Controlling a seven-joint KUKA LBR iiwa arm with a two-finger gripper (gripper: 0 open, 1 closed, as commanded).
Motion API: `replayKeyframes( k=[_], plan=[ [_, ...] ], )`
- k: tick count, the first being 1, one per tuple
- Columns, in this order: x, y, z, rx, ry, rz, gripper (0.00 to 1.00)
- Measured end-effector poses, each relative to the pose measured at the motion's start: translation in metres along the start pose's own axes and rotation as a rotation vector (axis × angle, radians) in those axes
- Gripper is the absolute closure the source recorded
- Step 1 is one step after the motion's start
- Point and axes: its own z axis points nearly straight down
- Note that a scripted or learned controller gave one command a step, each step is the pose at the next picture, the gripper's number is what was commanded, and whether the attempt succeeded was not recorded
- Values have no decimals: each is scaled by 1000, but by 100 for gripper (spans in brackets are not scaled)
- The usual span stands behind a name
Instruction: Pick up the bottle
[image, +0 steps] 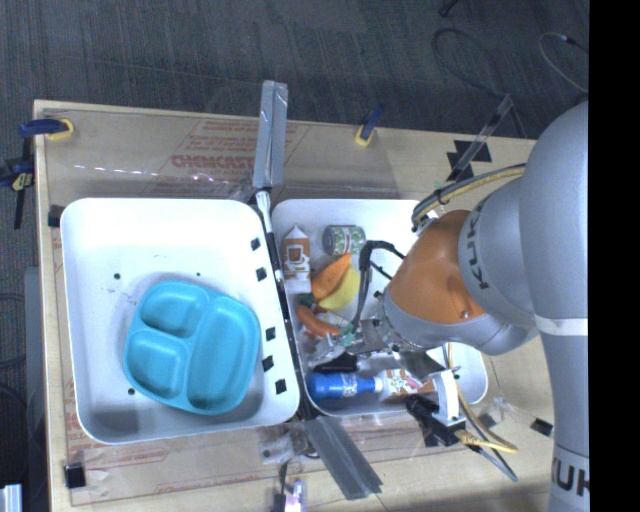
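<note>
Here, gripper (352, 340) just above bottle (345, 386)

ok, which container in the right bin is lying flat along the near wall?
The blue bottle, lying on its side along the bin's near wall. The can sits at the far end, and the small carton beside it.

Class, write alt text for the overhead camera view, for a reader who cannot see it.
A grey and orange robot arm reaches from the right over the right white bin, above a blue bottle lying on its side among a small can, a carton and orange items. The left bin holds a blue divided plate.
</note>
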Motion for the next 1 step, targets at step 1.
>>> replayKeyframes(
  k=[1],
  plan=[
    [0,0,0,0,0,0,0]
  ],
)
